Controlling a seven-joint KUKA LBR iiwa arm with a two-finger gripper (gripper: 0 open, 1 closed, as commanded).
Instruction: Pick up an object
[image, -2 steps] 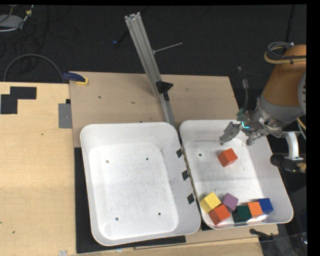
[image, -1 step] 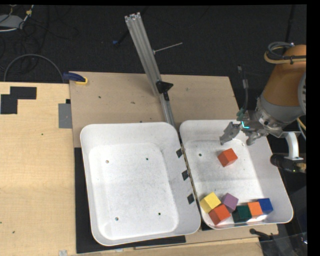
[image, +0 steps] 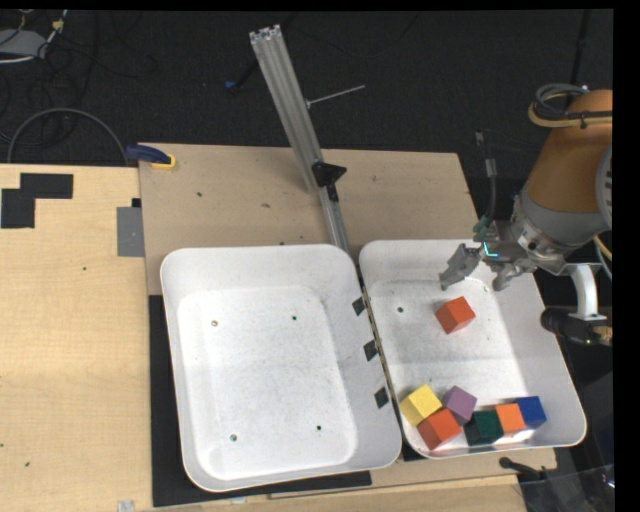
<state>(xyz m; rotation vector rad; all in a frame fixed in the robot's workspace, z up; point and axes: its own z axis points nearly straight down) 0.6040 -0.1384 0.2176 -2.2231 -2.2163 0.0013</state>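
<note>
Two grey metal fingers (image: 480, 270) hang spread apart just above a matte orange-red cube (image: 455, 315) in the right bin (image: 560, 380).

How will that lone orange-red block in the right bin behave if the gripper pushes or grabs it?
The orange-red block looks like a rigid cube with flat faces, so it would probably slide, not roll, when pushed. It lies alone on the right bin floor, apart from the block cluster, so a nudge likely disturbs nothing else. Its flat sides should suit the gripper above it, though it sits turned at an angle.

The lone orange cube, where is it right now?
The lone orange cube sits in the right bin, just below the pincer, apart from the cluster of blocks near the bin's front edge.
</note>
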